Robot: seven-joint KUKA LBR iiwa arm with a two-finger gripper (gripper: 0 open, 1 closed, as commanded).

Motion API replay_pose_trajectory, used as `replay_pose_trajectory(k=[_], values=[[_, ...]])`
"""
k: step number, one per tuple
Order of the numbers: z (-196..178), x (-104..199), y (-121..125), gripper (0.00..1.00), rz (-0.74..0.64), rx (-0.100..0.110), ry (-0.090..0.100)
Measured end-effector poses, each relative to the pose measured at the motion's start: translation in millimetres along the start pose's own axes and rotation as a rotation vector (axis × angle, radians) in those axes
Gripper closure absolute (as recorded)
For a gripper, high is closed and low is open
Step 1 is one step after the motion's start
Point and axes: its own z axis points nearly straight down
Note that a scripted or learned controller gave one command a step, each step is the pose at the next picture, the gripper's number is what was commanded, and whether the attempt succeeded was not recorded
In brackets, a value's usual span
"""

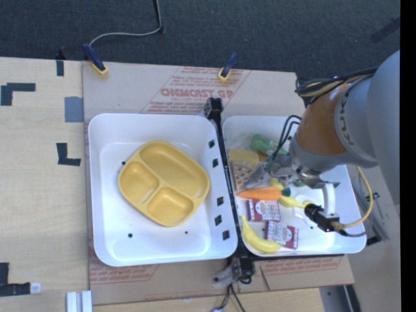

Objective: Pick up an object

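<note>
camera view: arm low over right bin point(348, 239), hand point(272, 174) above carrot point(259, 192); hand state: cannot tell.
carrot: mid-bin, beside banana point(259, 238).
handling: likely light, stiff, slick plastic; grip across middle.
left bin point(104, 239): yellow tray point(164, 182).

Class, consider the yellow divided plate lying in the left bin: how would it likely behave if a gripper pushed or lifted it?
The yellow divided plate looks like rigid moulded plastic, so probably stiff and light. It lies flat in the left bin, so it should slide, not roll. Its broad, shallow shape probably suits only a rim pinch.

Gripper point(276, 174) low in right bin point(351, 239), above carrot point(259, 192)
</note>
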Motion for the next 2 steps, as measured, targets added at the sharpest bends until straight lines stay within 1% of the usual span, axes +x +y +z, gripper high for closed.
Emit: replay_pose_trajectory(k=[1, 2], values=[[1.1, 13.1, 54.9, 0.00, 0.001, 0.001, -0.003], [2.2, 15.0, 91.5, 0.00, 0.000, 0.005, 0.001]])
